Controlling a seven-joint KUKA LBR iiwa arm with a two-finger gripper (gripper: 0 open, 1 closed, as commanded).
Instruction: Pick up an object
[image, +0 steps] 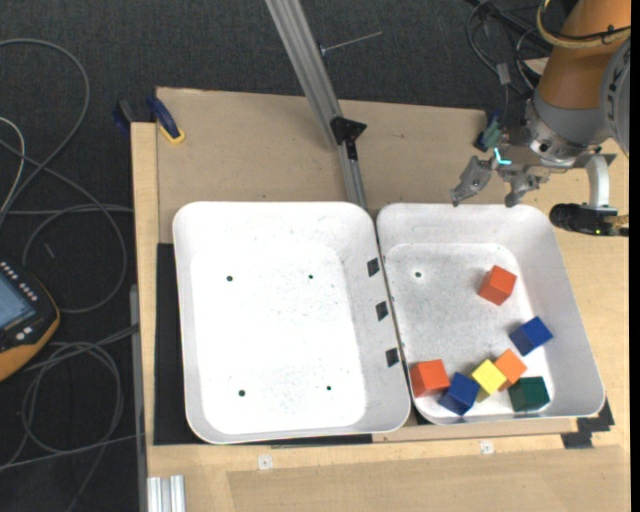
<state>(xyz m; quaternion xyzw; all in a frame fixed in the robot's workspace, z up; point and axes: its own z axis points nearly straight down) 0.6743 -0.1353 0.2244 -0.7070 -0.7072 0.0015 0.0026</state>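
Note:
My gripper (492, 187) hangs over the far rim of the right bin (570, 300), open, with nothing between its spread fingers. Inside that bin an orange-red cube (497, 285) lies alone near the middle, below and slightly right of the gripper. A blue cube (532, 334) sits further toward the front right. Along the front wall lie an orange cube (431, 377), a blue cube (461, 392), a yellow cube (488, 377), another orange cube (510, 365) and a dark green cube (529, 395).
The left bin (200, 300) lies beside the right one, joined by black clips (381, 310). A slanted metal pole (320, 90) rises behind the bins. Cables and a handheld device (20, 315) lie on the floor to the left.

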